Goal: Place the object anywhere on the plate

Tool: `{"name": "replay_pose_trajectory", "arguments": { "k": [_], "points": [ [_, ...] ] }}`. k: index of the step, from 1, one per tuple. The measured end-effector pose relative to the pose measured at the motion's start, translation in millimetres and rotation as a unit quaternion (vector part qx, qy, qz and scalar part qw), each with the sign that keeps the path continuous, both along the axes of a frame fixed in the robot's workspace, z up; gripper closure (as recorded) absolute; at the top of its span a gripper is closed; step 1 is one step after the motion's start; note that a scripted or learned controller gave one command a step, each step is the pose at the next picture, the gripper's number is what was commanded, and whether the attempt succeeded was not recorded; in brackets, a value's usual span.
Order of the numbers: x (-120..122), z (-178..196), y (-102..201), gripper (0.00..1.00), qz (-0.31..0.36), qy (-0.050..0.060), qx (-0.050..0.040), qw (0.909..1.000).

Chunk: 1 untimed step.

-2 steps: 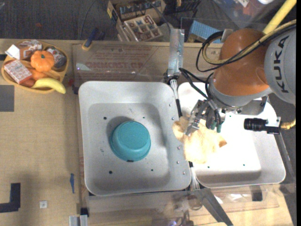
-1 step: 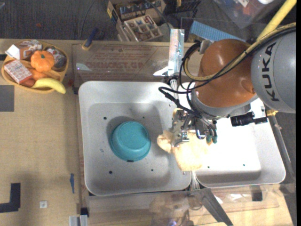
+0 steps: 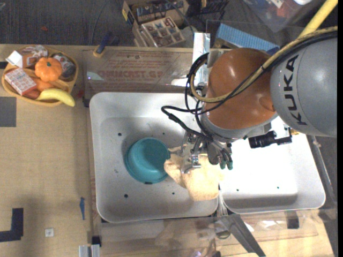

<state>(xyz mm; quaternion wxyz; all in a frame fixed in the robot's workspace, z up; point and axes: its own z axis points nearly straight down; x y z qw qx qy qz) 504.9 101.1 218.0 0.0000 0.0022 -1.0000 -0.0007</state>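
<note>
the pincer (image 3: 201, 159) hangs low over the left bin (image 3: 107, 111), right above a pale, lumpy object (image 3: 195, 181) lying against the bin's near right corner. i cannot tell its state (the wrist hides it). the teal plate (image 3: 147, 159) sits just left of the object, touching its edge.

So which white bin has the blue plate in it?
The left bin. The teal-blue plate lies in it, with a pale tan object beside it under the gripper. The right bin lies under the arm.
</note>
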Motion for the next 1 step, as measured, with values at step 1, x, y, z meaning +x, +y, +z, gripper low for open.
{"name": "replay_pose_trajectory", "arguments": {
  "k": [1],
  "points": [
    [0.2,0.4,-0.2,0.0,0.0,0.0,0.0001,1.0]
  ]
}}
